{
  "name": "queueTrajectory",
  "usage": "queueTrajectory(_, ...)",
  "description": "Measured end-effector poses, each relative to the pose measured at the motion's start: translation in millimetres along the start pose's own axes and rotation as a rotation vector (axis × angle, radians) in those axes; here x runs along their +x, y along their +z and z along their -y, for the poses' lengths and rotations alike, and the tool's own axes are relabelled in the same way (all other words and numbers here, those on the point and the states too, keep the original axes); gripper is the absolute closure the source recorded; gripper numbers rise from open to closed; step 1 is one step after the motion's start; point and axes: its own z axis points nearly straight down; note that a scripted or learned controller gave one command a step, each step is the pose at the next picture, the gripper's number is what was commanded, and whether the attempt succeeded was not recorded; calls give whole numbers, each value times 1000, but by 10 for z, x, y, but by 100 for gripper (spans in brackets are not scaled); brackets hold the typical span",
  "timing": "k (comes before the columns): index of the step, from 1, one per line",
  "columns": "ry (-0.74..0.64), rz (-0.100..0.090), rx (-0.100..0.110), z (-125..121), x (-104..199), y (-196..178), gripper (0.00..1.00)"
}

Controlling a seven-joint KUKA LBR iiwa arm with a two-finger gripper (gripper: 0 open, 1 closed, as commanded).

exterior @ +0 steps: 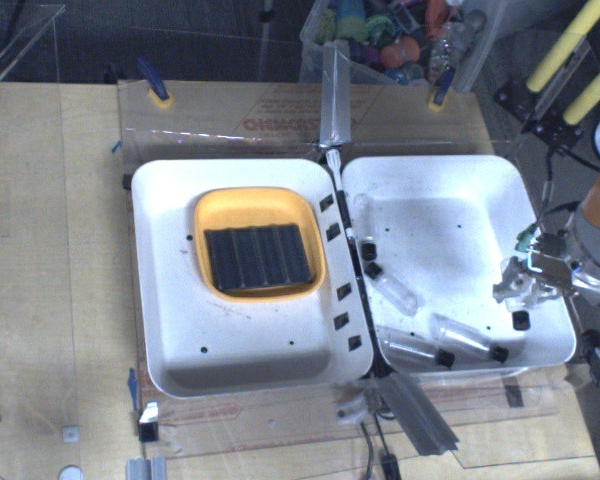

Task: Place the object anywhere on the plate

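A wooden worktop (50,268) carries two shallow white bins side by side. The left bin (170,353) holds a yellow plate (212,211) with rounded corners, and a dark ribbed rectangular object (257,257) lies flat on the plate, covering most of its middle and lower part. The right bin (480,183) holds several clear plastic tubes with black caps: one tube (392,291) lies near the divider (345,268), another (412,349) along the front wall, and a third (462,336) just beside it toward the right. Small black caps (370,253) sit close to the divider. The claw (525,286) hangs at the right edge of the right bin, well apart from the plate; I cannot tell whether it is spread or pressed together, and nothing is seen pinched in it. Behind the bins stands a clear box (400,13) of coloured toys, and two yellow tubes (580,38) lean at the upper right
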Motion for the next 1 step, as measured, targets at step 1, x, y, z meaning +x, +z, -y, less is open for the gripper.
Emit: queueTrajectory(1, 0, 0, 0, 0, 0, -1, 0)
